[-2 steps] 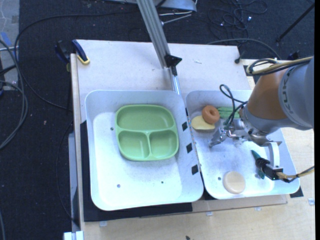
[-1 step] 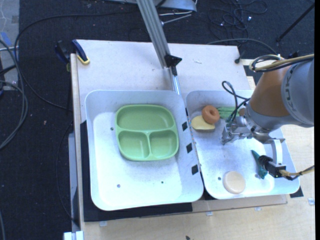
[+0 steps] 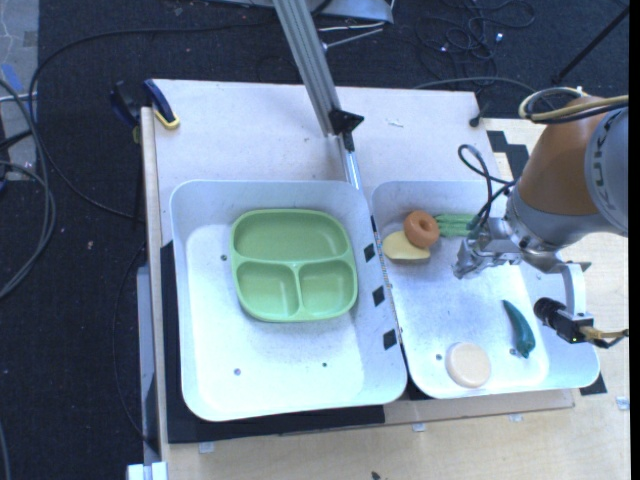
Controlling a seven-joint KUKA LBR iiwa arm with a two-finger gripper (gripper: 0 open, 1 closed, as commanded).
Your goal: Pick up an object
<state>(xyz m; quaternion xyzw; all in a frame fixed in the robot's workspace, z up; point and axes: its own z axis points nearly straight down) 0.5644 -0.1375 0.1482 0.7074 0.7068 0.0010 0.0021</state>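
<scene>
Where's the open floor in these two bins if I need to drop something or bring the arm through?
Left bin: bare floor in front of the green divided tray and along its left wall. Right bin: a free patch mid-floor, between the yellow piece, the round cream object and the green pepper. Crowded at the back, around the donut and gripper.
</scene>
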